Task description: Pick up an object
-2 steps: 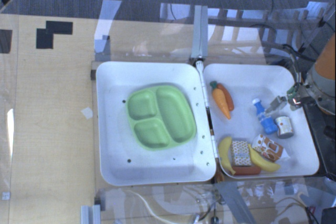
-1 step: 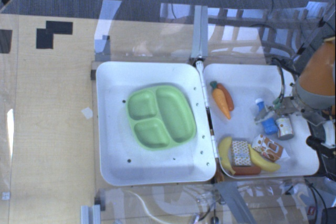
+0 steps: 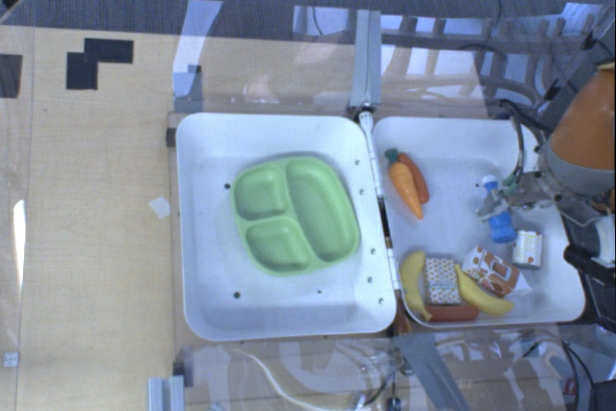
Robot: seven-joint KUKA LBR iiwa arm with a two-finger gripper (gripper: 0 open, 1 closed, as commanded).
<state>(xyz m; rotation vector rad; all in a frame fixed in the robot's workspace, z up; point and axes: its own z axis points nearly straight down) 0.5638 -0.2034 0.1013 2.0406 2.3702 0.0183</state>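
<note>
two white bins (image 3: 197, 207), one green divided plate (image 3: 294, 213), one carrot (image 3: 407, 182), two bananas (image 3: 415, 282), three small cartons (image 3: 442, 280)

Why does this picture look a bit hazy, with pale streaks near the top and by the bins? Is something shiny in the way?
In the camera view, pale see-through patches of glare lie above the left bin, as if off clear panels. Light is even and shadows are faint. The green divided plate and the carrot look soft, and the small items by the gripper blur together.
</note>
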